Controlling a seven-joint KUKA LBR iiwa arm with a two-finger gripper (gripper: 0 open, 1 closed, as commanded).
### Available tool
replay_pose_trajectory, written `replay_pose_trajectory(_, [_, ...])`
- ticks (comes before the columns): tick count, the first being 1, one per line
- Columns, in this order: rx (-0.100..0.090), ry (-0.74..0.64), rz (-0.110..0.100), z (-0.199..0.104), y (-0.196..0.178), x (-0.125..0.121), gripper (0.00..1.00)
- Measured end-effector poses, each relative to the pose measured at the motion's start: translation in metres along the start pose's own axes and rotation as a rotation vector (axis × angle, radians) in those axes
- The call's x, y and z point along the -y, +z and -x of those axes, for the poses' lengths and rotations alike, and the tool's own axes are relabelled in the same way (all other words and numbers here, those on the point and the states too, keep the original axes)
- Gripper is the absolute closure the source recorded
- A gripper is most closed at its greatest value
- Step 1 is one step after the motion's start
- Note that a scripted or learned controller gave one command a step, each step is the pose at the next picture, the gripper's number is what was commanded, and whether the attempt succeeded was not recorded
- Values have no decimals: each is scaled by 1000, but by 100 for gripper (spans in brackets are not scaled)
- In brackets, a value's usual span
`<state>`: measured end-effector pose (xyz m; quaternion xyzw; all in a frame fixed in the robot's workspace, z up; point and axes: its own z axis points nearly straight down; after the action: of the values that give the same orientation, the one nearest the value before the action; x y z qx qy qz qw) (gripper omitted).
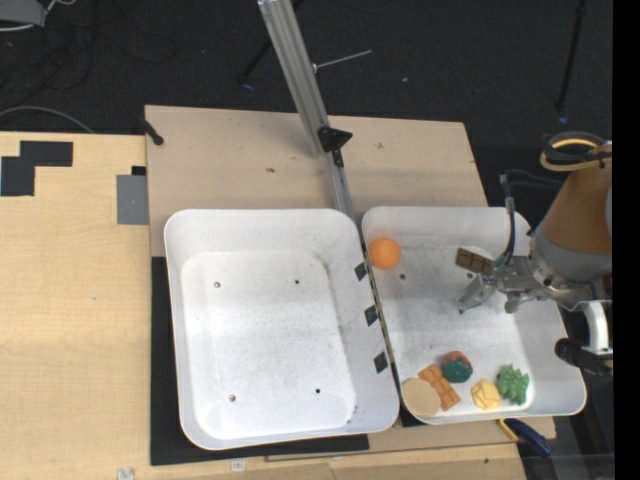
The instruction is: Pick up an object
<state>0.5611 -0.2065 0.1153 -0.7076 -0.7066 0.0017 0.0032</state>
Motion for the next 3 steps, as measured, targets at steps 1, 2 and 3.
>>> replay_pose_trajectory(1, [1, 5, 4, 1, -13, 0, 100])
replay_pose_trajectory(2, [3, 2, 9, 3, -55, 1, 100])
replay_pose_trajectory(3, [3, -1, 10, 6, -99, -3, 100])
